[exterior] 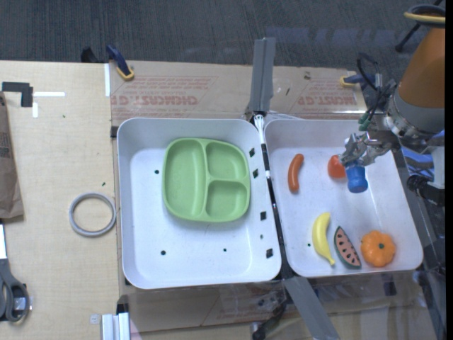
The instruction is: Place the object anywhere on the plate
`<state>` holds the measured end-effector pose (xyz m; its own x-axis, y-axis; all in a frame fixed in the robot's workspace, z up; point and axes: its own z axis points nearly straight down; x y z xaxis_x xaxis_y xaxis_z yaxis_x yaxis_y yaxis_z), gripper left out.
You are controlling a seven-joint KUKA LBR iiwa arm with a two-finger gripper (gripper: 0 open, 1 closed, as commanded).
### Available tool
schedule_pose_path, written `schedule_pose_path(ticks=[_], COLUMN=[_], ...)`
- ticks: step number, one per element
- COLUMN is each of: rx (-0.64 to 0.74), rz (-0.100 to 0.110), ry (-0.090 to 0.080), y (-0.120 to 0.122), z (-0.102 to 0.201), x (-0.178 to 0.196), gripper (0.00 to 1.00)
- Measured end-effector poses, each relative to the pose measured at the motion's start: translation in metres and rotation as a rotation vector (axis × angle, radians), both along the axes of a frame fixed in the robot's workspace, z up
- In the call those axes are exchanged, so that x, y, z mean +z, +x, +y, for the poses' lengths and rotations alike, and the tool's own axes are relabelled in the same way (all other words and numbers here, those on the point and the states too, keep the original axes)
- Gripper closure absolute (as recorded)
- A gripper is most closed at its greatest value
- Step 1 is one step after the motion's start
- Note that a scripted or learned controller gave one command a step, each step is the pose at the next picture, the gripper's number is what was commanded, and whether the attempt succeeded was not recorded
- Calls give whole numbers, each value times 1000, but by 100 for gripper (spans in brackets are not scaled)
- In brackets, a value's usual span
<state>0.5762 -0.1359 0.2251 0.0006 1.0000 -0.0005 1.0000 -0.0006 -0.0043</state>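
Smooth green plastic plate [207, 180]

Flat brown cardboard sheet [185, 94] behind the bins: red print, upside down, looks like "CHEMICAL GUYS". Repeated at right, too blurred to confirm.

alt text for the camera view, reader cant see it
The gripper hangs over the right bin beside a blue object and a red one; a hot dog, banana, watermelon slice and pumpkin lie there. The green plate sits in the left bin.
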Motion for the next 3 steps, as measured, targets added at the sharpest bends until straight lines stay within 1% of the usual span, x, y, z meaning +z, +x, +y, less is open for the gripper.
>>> schedule_pose_path(ticks=[1, 2, 3], rx=[1, 2, 2], rz=[1, 1, 2], ry=[-1, -2, -2], y=[20, 82, 62], z=[64, 114, 184], x=[-7, -37, -36], gripper=[100, 100, 100])
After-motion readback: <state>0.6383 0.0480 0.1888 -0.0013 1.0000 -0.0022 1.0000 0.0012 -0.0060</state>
